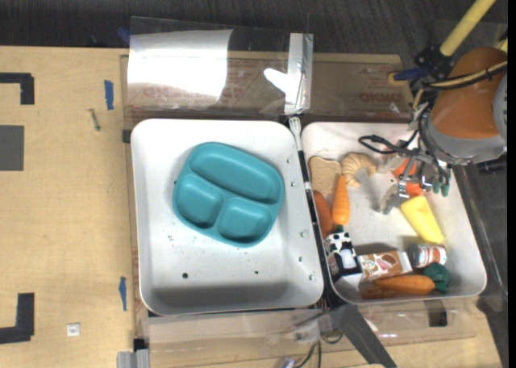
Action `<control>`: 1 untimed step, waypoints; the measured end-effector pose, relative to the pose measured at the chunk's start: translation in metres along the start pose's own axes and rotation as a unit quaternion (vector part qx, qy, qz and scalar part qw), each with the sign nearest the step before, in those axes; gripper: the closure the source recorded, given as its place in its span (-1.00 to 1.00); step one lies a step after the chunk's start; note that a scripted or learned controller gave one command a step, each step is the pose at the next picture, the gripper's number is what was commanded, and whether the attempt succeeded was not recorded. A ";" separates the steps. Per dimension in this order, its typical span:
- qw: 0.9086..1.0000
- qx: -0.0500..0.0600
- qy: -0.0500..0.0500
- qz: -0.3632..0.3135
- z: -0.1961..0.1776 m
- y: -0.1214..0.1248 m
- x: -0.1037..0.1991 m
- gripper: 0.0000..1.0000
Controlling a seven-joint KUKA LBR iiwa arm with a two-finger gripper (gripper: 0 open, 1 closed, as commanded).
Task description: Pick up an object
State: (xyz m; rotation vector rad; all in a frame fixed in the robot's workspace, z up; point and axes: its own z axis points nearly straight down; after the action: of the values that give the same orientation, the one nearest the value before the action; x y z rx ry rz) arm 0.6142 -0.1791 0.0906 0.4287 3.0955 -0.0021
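Yellow piece (422, 219) lies in the right bin (472, 233), long axis running from upper left to lower right.
We see the jaws (397, 194) just beside its upper end; whether apart or together, we cannot tell.

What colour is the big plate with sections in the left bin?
Teal blue, the sectioned plate in the camera view.

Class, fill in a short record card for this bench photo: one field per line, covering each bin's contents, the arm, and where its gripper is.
left bin: teal divided plate
right bin: carrots, bread slice, yellow toy, bottle, black-and-white item
arm: grey, orange band, entering from the right
gripper: low over the right bin, beside the yellow toy
held object: none seen between its fingers
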 end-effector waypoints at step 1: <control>1.000 0.000 -0.004 -0.001 -0.012 0.002 -0.002 1.00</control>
State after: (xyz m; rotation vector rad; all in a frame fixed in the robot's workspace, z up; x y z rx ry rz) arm 0.6165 -0.1782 0.1023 0.4247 3.0879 -0.0035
